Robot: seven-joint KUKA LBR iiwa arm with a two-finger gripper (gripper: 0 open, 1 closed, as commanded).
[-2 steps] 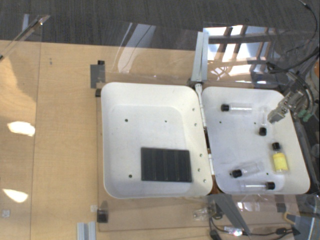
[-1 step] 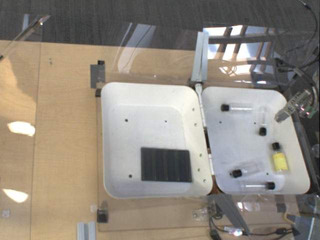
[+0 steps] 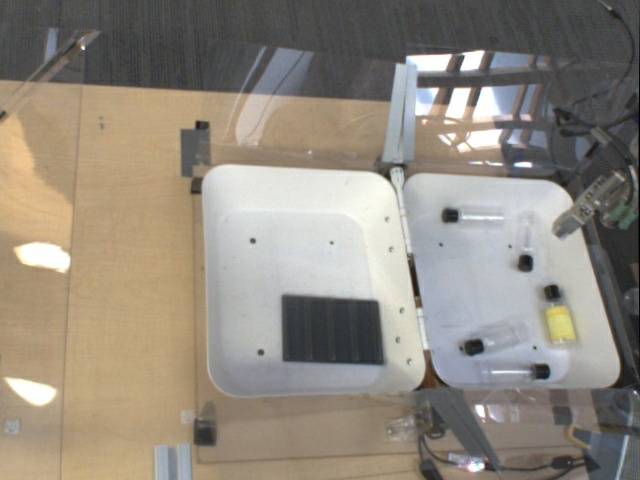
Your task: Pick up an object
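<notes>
Vials (image 3: pixel 490 336) scattered right bin (image 3: pixel 600 373); centre open.

The light wooden bench (image 3: pixel 100 318) carries two shallow white plastic bins side by side, the left bin (image 3: pixel 230 218) and the right bin (image 3: pixel 600 358), their edges almost touching. Two small dark brackets (image 3: pixel 197 148) stand beside the left bin's corners.

Bright, even light; sun patches on the bench (image 3: pixel 100 268); slightly soft focus throughout.
</notes>
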